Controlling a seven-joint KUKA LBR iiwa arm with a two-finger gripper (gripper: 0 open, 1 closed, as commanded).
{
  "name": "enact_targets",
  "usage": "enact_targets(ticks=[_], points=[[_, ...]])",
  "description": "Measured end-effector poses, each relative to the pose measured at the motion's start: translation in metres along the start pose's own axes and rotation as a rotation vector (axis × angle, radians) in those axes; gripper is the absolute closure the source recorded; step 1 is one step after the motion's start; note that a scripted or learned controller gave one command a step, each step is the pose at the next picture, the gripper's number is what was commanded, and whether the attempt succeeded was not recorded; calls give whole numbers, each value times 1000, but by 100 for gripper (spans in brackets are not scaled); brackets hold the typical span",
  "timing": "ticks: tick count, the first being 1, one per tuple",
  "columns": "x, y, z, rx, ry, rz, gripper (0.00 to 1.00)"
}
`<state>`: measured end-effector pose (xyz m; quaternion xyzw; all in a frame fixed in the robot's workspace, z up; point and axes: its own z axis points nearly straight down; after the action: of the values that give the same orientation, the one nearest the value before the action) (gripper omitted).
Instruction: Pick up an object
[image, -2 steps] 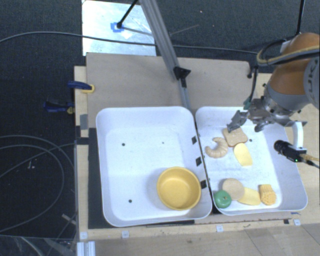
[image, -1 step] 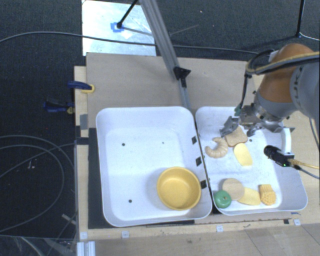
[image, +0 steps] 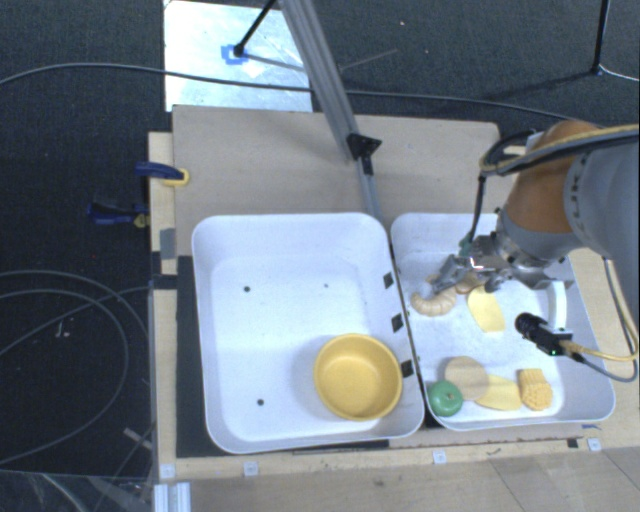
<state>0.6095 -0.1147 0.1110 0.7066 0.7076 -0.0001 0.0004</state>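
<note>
My gripper (image: 457, 276) is down in the right bin (image: 590, 405), near its upper left part, and its fingers stand open. Just below and to the left of the fingertips lies a tan curved pastry (image: 434, 301), touching or nearly touching them. A pale yellow slice (image: 487, 312) lies just right of the pastry. Along the bin's front edge sit a green ball (image: 445, 399), a tan round disc (image: 466, 375), a yellow wedge (image: 498, 399) and an orange waffle-textured piece (image: 535, 389). Nothing is lifted.
The left bin (image: 250, 250) holds a yellow bowl (image: 358, 376) at its front right. The wall between the two bins (image: 402, 320) runs close to the left of the gripper. A grey pole (image: 335, 100) slants across the back of the bench. A black cable plug (image: 535, 330) hangs beside the wrist.
</note>
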Motion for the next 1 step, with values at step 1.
enact_targets(ticks=[1], points=[[0, 1, 21, 0, 0, 1, 0]])
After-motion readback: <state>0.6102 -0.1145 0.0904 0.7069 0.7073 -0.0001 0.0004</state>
